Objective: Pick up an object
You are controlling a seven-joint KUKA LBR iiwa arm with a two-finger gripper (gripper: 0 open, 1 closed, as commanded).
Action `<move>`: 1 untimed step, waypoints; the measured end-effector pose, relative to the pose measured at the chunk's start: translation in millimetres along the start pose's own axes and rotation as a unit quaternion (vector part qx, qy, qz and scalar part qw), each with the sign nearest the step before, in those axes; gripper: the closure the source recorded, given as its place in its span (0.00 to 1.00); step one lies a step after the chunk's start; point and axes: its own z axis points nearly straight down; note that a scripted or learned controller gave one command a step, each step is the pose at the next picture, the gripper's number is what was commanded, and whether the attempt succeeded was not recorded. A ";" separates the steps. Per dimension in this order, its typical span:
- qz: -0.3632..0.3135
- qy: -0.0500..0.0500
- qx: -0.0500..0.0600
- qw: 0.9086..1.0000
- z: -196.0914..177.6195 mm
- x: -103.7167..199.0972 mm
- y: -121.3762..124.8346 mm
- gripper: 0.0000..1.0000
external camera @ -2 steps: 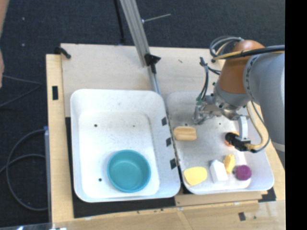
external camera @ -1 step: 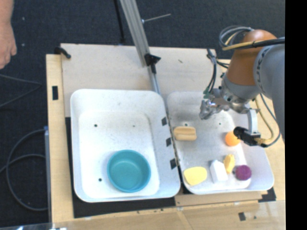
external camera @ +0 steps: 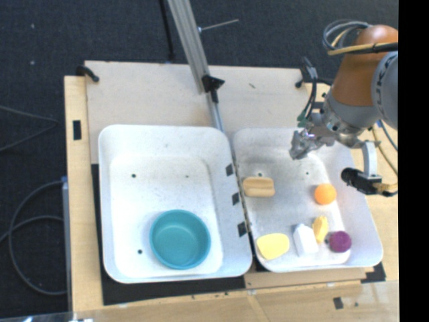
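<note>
While jaws [external camera: 301, 146] hover with aperture unclear, nothing visibly held, target tan block [external camera: 258, 186] below-left; centre over it before descending.

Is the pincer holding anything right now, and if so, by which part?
Nothing is held. The pincer hangs over the upper part of the right bin, with nothing between its tips; the tan block and orange ball lie below it, untouched.
</note>
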 end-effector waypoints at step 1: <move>-0.002 0.001 0.000 1.000 -25.1 -0.9 0.6 1.00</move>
